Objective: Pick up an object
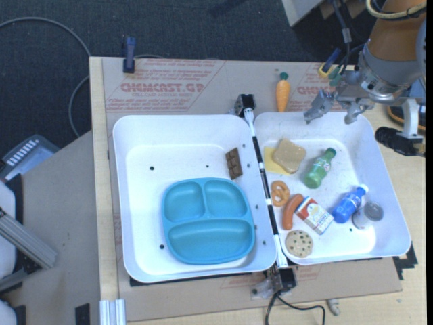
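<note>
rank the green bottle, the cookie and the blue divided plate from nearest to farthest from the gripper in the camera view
1. Green plastic bottle, upper middle of the right bin, just below the gripper.
2. Round chocolate-chip cookie, at the right bin's near-left corner.
3. Blue divided plastic plate, over in the left bin, farthest.

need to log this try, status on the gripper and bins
Gripper open, above right bin's far rim, holding nothing. Green bottle and bread nearest below it. Nothing in the way.
</note>
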`<state>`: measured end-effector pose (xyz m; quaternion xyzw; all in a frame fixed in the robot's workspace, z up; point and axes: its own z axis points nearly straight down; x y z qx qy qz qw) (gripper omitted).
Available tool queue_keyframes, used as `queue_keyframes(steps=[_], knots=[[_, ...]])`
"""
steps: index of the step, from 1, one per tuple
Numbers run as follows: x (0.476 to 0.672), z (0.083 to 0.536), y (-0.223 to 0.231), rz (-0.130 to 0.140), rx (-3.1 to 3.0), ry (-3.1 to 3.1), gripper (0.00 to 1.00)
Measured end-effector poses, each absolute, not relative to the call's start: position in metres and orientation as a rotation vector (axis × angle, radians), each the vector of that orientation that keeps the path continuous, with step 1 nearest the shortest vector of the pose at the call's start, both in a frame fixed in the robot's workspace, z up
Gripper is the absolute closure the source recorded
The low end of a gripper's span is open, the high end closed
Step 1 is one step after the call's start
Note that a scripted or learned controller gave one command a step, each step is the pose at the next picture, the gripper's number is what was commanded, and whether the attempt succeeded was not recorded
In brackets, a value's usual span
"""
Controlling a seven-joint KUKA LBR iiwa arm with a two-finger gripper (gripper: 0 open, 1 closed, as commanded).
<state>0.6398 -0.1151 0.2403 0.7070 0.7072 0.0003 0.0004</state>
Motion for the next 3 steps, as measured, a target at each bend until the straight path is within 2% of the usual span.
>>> queue_keyframes(steps=[1, 2, 3], knots=[[0.608, 0.094, -0.125, -0.001, 2.222, 2.221, 0.00], [0.539, 0.084, -0.184, -0.002, 2.223, 2.221, 0.00], [0.527, 0.084, -0.140, 0.000, 2.222, 2.224, 0.00]])
